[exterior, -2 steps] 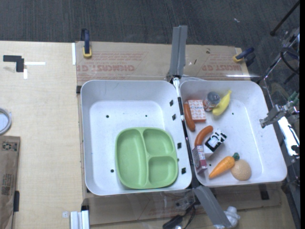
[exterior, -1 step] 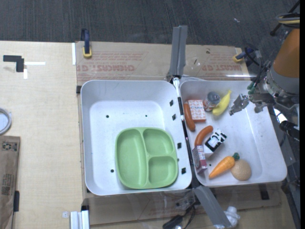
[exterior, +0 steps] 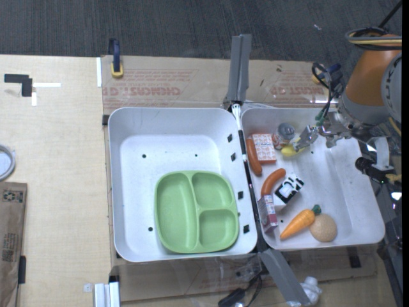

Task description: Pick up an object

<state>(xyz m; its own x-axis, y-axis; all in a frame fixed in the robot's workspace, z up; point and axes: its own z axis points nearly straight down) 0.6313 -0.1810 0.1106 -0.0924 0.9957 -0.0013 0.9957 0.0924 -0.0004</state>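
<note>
Arm (exterior: 374,75): is being seen reaching in from the right, grey with an orange band, over the upper right corner of the right bin.
Gripper (exterior: 311,137): is being held low over the upper part of the right bin (exterior: 348,190), just right of the yellow piece; whether it is spread or pressed together cannot be told, and nothing is being seen held in it.
Yellow piece (exterior: 289,150): is lying just beside the gripper tip, below a small grey round item (exterior: 285,132).
Orange packet (exterior: 263,148): is lying near the bin's upper left, beside the divider.
Sausages: one (exterior: 254,160) is lying along the left wall, touching the packet's left edge; another (exterior: 273,180) is lying tilted below it.
Black-and-white block (exterior: 289,188): is resting mid-bin, just right of the lower sausage.
Small wrapped bar (exterior: 269,210): is lying by the left wall, lower down.
Carrot (exterior: 299,223): is lying tilted near the front wall, its green end touching the tan ball's side.
Tan ball (exterior: 323,228): is resting at the front, right of the carrot.
Left bin (exterior: 128,171): is carrying a green divided plate (exterior: 197,211) toward its front right.
Bench (exterior: 51,171): is bearing both bins side by side.
</note>
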